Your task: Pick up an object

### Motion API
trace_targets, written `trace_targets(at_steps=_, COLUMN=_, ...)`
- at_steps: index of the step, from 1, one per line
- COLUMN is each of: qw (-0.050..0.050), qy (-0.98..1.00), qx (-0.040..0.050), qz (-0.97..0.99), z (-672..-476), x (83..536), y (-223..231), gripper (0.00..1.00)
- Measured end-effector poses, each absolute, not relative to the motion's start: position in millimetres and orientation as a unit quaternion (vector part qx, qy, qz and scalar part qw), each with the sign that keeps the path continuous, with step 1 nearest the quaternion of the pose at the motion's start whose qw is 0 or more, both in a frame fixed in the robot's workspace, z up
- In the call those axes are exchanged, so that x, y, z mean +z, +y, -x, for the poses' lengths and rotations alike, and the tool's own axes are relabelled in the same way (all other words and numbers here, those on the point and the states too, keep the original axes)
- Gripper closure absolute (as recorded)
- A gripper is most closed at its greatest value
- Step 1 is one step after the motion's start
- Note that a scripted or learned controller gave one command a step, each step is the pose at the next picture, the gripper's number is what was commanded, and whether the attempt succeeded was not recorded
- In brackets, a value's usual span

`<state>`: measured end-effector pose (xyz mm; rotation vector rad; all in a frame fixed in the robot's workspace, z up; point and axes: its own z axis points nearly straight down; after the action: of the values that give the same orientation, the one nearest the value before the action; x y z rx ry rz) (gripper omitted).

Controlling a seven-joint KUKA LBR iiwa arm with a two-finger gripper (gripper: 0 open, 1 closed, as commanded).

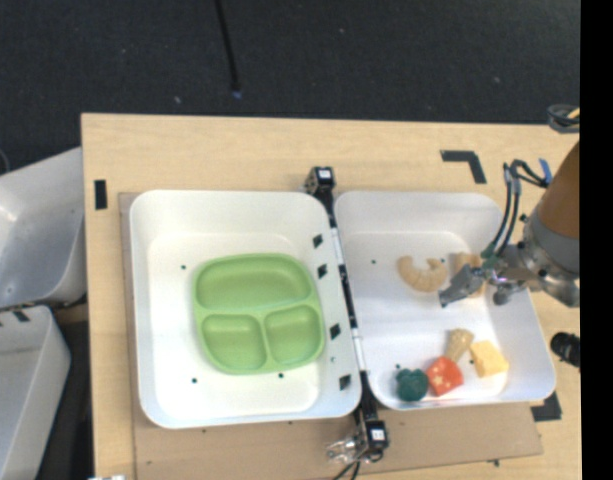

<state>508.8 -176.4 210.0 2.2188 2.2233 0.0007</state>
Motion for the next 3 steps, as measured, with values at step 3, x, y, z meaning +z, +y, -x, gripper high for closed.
trace_targets(at_steps=3, qw=0.000, qy=0.706, qx=-0.0008, qz=-0.708, z=-492.2, x=100, y=-183, gripper=0.00)
